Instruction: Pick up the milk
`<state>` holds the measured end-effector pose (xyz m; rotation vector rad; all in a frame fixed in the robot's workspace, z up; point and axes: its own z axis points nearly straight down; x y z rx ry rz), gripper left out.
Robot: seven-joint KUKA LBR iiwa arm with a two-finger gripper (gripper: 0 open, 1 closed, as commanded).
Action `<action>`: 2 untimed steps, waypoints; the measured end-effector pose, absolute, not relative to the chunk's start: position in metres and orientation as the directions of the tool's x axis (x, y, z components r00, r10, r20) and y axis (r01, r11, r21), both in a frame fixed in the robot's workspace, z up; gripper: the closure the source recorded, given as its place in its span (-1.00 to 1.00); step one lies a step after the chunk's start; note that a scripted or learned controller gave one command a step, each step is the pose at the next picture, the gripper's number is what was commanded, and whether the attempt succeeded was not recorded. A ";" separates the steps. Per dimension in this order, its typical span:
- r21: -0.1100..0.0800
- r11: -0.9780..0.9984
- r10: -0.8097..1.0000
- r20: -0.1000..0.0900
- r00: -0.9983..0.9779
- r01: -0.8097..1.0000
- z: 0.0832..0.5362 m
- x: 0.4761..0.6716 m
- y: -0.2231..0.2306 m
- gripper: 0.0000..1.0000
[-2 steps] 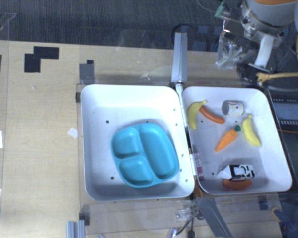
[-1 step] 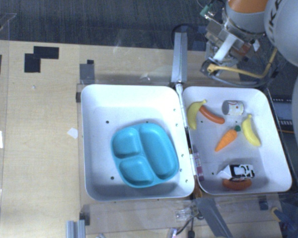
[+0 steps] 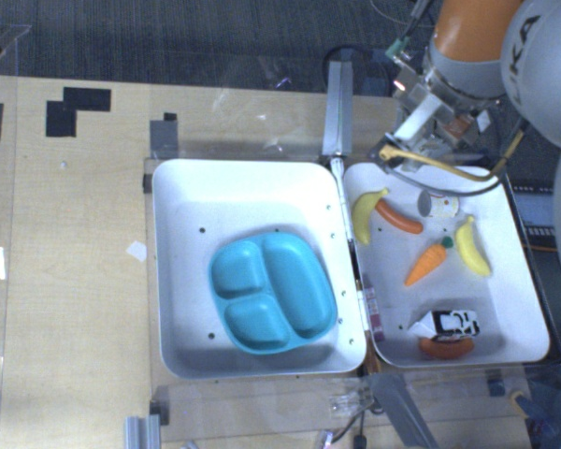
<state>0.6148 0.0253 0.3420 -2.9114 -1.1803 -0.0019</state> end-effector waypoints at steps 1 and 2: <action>0.000 -0.717 0.697 0.001 0.717 0.697 0.295 0.596 0.017 1.00; 0.002 -0.737 0.676 0.003 0.737 0.676 0.316 0.641 -0.005 1.00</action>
